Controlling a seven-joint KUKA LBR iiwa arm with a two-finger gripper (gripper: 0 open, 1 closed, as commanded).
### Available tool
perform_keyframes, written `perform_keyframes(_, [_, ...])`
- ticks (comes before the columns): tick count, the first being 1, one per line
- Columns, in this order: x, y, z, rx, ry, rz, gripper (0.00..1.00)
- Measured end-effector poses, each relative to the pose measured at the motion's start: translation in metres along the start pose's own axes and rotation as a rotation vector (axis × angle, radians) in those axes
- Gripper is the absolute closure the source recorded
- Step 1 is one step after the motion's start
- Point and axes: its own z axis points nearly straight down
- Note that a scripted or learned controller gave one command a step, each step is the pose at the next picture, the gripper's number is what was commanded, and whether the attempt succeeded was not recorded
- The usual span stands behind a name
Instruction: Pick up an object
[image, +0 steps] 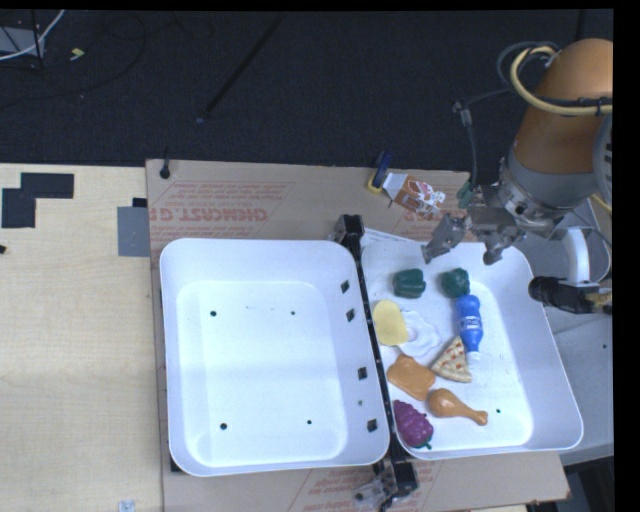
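Gripper (468, 243) fingers stand spread apart with nothing between them, hanging over the far rim of the right bin (560, 400), above and just behind the toys. Working from the near edge of that bin outward: a purple grape bunch (413, 423) lies by the near-left corner, with a brown drumstick (457, 406) just to its right; beyond them sit an orange piece (410, 376) and a pizza slice (453, 362) side by side, then a yellow piece (389, 323) lying against something white and crumpled. A blue bottle (469, 322) lies on its side pointing away from the camera, its far end touching a green piece (456, 281), with a darker green piece (408, 283) just left of that. These look like small hollow plastic play food: light, stiff, smooth and likely slippery, so a pinch off-centre would probably squirt them aside. The bottle seems the best candidate, being long and narrow; taking it across its middle, fingers on either long side, should suit the present opening. The left bin (190, 300) lies beside it, and a small packet (412, 193) rests on the cardboard beyond both, near the arm.
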Motion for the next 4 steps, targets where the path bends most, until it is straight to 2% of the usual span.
perform_keyframes(1, [0.048,0.002,0.101,0.009,0.002,-0.003,0.00])
perform_keyframes(2, [-0.001,0.019,0.159,0.003,-0.002,0.003,0.00])
perform_keyframes(3, [-0.021,0.031,0.195,-0.001,-0.001,0.000,0.00])
perform_keyframes(4, [0.007,0.030,0.193,0.001,0.001,-0.002,0.00])
